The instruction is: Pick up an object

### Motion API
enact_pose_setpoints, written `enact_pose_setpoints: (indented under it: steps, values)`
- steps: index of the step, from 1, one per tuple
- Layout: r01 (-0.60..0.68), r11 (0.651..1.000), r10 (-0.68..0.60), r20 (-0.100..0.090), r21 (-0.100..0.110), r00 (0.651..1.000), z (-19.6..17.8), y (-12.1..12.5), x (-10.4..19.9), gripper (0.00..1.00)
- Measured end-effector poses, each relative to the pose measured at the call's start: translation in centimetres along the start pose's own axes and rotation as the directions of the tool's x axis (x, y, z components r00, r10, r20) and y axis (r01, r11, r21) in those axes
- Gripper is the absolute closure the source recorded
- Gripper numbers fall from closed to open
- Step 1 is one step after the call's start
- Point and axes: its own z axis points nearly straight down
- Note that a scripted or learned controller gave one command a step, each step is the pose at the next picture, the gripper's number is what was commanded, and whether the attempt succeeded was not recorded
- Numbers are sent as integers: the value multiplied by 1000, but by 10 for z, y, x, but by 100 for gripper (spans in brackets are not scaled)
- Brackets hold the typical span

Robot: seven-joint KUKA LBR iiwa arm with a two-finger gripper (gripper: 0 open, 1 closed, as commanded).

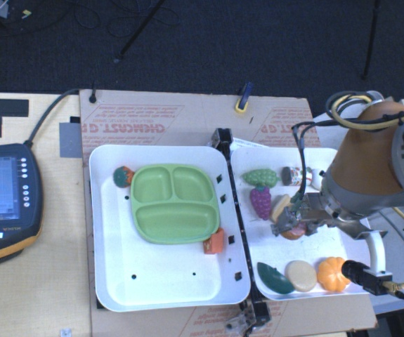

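Note:
My gripper (290, 223) hangs low over the middle of the right bin (328, 251), at the end of the grey and orange arm (363, 167). Right under it lies a small red-brown object (294, 233), partly hidden by the gripper. A tan piece (280, 206) rests just to its upper left, next to a purple grape bunch (261, 202). A green leafy item (260, 177) lies behind the grapes. I cannot see whether anything is between the fingers.
Along the right bin's front edge lie a dark green piece (275, 278), a cream oval (301, 275) and an orange fruit (331, 273). A small bottle (292, 176) lies at the back. The left bin (159, 279) holds a green divided plate (174, 203), a small ball (122, 176) and an orange block (216, 242).

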Motion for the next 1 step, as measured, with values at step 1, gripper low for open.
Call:
enact_pose_setpoints:
  steps: [1]
  values:
    - [2,1000,-2,0,0,1000,1,-3,59,100]
